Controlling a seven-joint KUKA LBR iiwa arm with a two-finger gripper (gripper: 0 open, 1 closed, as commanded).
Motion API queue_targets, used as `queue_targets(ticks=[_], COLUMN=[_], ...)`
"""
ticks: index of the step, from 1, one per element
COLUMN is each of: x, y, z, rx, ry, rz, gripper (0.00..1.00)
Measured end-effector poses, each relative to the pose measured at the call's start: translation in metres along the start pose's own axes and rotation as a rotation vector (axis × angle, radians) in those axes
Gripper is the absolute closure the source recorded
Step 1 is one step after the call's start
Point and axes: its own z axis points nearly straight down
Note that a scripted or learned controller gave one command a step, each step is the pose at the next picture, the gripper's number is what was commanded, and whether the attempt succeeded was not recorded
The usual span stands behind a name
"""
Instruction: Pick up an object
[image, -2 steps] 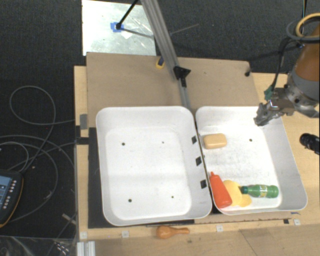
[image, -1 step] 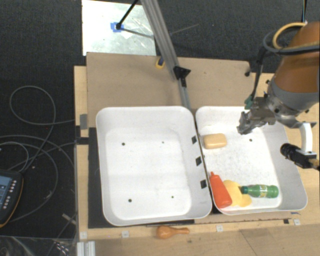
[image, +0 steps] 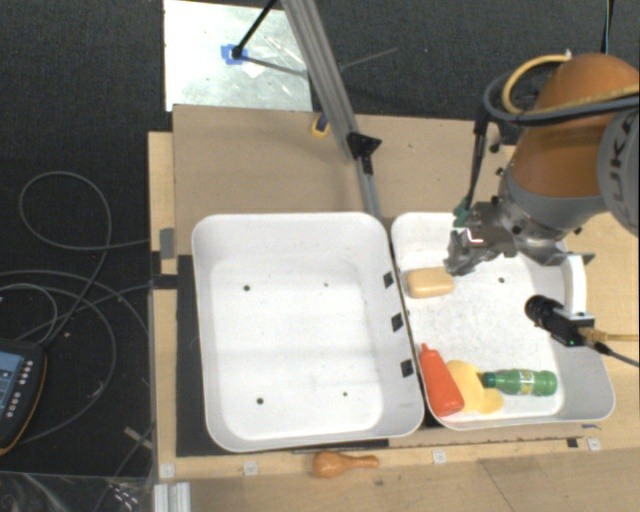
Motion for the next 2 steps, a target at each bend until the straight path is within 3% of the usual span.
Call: queue_targets(ticks=[1, 2], x=[0.056, 0.100], y=[-0.018, -0.018], z=[0.015, 0.028], rx=[0.002, 0.002], ry=[0.001, 0.001], rz=[-0.001, 0.000], gripper=[1.00, 1.00])
